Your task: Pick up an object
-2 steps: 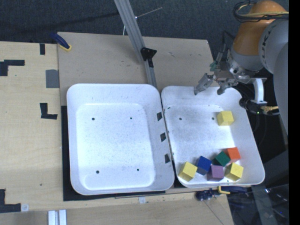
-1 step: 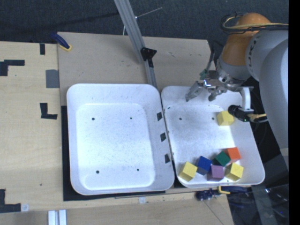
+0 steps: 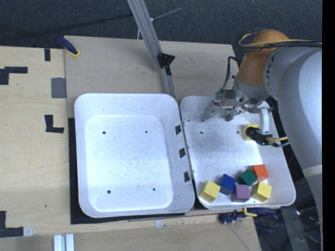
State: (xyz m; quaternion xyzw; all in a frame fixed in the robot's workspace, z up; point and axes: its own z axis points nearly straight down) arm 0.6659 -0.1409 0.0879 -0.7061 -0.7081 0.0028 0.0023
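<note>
Two shallow white bins sit side by side on the bench, and in the camera view the left bin holds nothing that can be made out, while the right bin carries every candidate for the pick. Six small cubes are bunched along the right bin's near edge, toward its near right corner: a yellow cube at the left end of the group, a blue cube just beside it, a purple cube next along, a green cube and an orange cube behind those, and a second yellow cube at the right end. They lie touching or nearly touching, which is likely to leave little room for fingers to slip down on either side of any one of them; the outer yellow cubes look the easiest to reach. The arm comes in over the bench's right edge, its orange band above the far right corner of the right bin, and the gripper hangs over that bin's far edge, well apart from the cubes. Nothing is seen between its fingers, and whether the jaws stand wide or narrow cannot be told from this slant. Judged from this, the pick has not yet begun: the gripper would need to travel toward the near edge and descend over a chosen cube.
</note>
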